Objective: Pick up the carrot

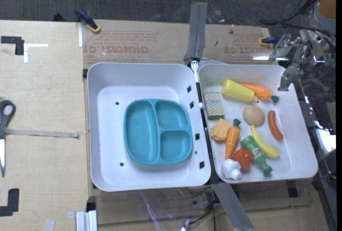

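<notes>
The gripper [291, 72] hangs over the far right corner of the right bin [304, 163], with nothing between its fingers as far as the view shows; whether they are spread or closed cannot be told from this slant. There are two carrots in that bin. One carrot [231, 140] lies near the bin's middle, leafy end away from the near edge, touching a ridged yellow cracker-like piece [220, 130] on its left. The other carrot [257, 90] lies by the far edge, just beside a yellow bottle [238, 91]. An egg [253, 115] sits between the two, a red sausage [275, 125] lies toward the right edge, and a banana [265, 144], a green bottle [257, 156], a tomato [242, 158] and what may be a white garlic bulb [232, 170] crowd the near edge. A teal divided plate [158, 131] rests in the left bin [101, 117].
</notes>
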`<state>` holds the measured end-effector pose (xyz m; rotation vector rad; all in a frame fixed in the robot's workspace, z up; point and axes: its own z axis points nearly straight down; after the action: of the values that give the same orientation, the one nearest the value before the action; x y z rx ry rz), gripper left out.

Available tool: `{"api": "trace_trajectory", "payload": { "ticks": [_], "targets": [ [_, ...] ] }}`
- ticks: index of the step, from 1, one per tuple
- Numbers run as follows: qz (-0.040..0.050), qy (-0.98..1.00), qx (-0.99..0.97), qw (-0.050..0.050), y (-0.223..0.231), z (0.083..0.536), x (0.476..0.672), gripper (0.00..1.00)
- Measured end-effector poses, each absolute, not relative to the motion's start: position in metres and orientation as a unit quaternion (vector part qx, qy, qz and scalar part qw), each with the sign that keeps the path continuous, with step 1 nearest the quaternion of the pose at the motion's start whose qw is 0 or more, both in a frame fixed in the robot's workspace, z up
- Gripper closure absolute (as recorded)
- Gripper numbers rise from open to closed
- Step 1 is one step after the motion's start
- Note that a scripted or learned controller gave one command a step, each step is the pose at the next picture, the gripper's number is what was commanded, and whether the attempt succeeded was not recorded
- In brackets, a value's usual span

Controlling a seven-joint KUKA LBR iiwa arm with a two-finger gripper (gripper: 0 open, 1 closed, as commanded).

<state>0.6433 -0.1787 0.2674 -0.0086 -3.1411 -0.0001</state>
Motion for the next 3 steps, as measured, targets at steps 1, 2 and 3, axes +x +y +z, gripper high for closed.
{"api": "trace_trajectory", "payload": {
  "ticks": [1,2,3],
  "targets": [
    [0.0003,-1.0,-0.022,-0.002,-0.213,0.143,0.658,0.0],
    [0.0005,-0.992,-0.125,-0.003,-0.222,0.095,0.659,0.0],
    [0.0004,-0.934,-0.358,-0.001,-0.188,0.093,0.642,0.0]
  ]
}}
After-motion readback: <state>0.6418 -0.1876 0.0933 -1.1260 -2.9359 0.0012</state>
